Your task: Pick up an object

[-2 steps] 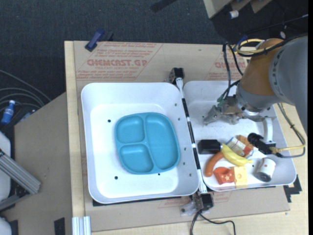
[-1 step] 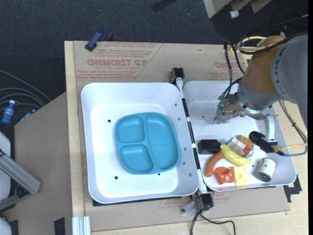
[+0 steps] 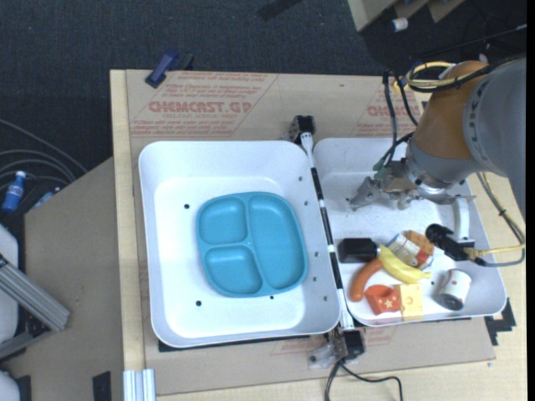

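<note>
**Right Bin: Gripper Position and Candidate Objects**

At the right bin [image 3: 334, 153], the arm is being observed reaching in from the right, with the gripper [image 3: 368, 192] hanging low over the bare upper floor of the bin. Whether the gripper is spread or closed cannot be told from this slanted view, and nothing is being seen within it.

The candidate objects are being found crowded in the lower half of the same bin, well apart from the gripper and nearer the camera. A black block [image 3: 358, 249] is lying closest, against the divider side. Just below it, an orange carrot-like piece [image 3: 359, 282] is touching a yellow banana [image 3: 404, 267]; a red piece [image 3: 383, 299] and a yellow block [image 3: 412, 301] are sitting at the near wall. A small white cylinder [image 3: 452, 287] is resting toward the right corner.

The banana is being judged the likeliest target (apparently a toy, so light, stiff and somewhat slippery). Its curve is expected to roll under a poor pinch, so a hold across the middle of its width is being recommended. Crowding by neighbours is being noted as the principal risk.

The left bin [image 3: 159, 224] is bearing a blue divided plate [image 3: 251, 245].
</note>
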`<control>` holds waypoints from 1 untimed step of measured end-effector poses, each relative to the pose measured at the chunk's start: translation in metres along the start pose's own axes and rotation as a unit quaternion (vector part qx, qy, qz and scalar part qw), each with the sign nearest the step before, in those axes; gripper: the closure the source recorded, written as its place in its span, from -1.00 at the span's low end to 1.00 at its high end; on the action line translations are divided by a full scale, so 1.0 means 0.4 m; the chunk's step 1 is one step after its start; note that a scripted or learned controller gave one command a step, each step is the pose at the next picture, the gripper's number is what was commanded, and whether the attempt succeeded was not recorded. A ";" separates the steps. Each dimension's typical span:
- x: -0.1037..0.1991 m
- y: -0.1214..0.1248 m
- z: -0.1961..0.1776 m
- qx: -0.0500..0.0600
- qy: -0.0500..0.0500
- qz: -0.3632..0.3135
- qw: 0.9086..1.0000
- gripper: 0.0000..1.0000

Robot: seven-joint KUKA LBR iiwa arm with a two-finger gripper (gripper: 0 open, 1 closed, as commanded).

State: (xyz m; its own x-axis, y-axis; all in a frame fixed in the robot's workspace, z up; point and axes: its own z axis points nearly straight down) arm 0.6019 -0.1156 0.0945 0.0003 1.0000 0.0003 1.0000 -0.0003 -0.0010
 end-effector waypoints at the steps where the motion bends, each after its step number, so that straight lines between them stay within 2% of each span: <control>1: -0.072 -0.252 -0.066 0.001 0.000 0.001 1.000 -1.00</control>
